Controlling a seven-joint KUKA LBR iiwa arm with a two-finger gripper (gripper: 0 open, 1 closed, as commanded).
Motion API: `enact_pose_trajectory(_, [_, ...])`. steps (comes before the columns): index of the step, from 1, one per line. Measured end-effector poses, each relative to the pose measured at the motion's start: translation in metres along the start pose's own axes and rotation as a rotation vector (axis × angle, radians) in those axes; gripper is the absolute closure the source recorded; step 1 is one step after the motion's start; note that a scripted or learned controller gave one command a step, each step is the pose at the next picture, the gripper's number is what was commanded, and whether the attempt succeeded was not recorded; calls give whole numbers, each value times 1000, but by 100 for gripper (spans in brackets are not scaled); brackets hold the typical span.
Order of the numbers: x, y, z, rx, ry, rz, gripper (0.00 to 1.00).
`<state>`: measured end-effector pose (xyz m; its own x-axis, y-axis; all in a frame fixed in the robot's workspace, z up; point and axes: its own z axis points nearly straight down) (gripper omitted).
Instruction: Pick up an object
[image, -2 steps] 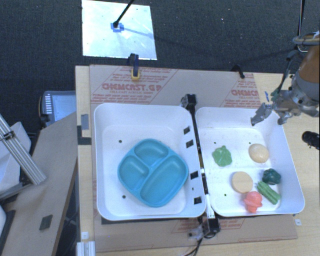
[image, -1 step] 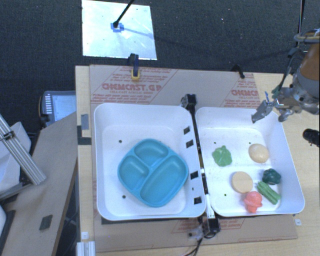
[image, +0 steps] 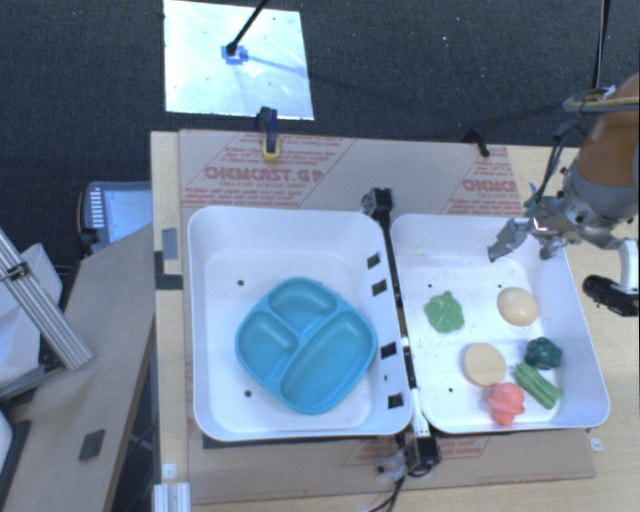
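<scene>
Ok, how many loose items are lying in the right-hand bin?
6. Light green piece on the left, cream egg shape upper right, tan disc in the middle, dark green piece, green stick and pink piece near the front right corner.

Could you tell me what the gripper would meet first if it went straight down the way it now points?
Probably the bare floor of the right bin near its far wall; the gripper looks clear of the toys, though depth is uncertain.

Grey arm with orange band at upper right, claw (image: 528, 243) spread open, fingers downward.
</scene>
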<state>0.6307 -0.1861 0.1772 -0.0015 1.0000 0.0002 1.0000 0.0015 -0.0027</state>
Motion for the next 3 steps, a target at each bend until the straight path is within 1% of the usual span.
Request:
enact_pose_trajectory(1, [4, -9, 48, -1, 0, 0, 0])
enact_pose_trajectory(2, [5, -9, 95, -1, 0, 0, 0])
enact_pose_trajectory(3, [4, -7, 81, -8, -2, -1, 100])
